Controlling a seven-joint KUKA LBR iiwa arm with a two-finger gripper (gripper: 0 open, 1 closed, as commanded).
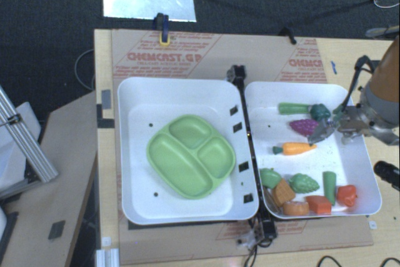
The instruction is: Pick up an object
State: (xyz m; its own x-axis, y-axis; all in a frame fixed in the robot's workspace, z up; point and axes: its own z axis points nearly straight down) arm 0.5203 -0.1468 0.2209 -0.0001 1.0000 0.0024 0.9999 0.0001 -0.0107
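Note:
My gripper (pixel 323 130) reaches in from the right over the right bin (pixel 369 179). Its tip lies at the right edge of a purple bunch of grapes (pixel 302 127) and just above the right end of an orange carrot (pixel 294 149). A teal toy (pixel 320 112) sits just behind the tip, at the end of a long green vegetable (pixel 292 108). Nothing is visibly held.
Along the right bin's front lie several toy foods: green pieces (pixel 304 182), a green cylinder (pixel 329 182), a red tomato (pixel 347 195) and orange and red blocks (pixel 295 206). The left bin (pixel 134 109) holds a green divided plate (pixel 190 155). A black divider (pixel 245 141) separates the bins.

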